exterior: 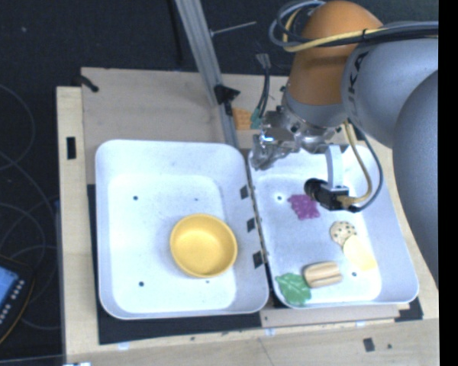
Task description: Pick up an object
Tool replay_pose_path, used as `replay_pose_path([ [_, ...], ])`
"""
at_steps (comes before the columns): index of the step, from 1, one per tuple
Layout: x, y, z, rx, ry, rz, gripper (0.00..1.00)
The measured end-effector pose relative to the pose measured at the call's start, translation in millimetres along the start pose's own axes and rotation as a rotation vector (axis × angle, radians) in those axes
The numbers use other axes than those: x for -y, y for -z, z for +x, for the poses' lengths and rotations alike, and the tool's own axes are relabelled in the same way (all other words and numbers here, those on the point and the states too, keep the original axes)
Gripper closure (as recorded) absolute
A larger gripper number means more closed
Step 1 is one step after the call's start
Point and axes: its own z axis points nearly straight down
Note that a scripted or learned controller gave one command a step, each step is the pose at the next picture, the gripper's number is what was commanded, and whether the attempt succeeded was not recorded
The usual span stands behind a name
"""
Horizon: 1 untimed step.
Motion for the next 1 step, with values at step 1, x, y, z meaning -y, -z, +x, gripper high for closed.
replay_pose_path([
  [1, 9.9, 5.4, 46.3, 0.0, 0.0, 0.002, 1.0],
])
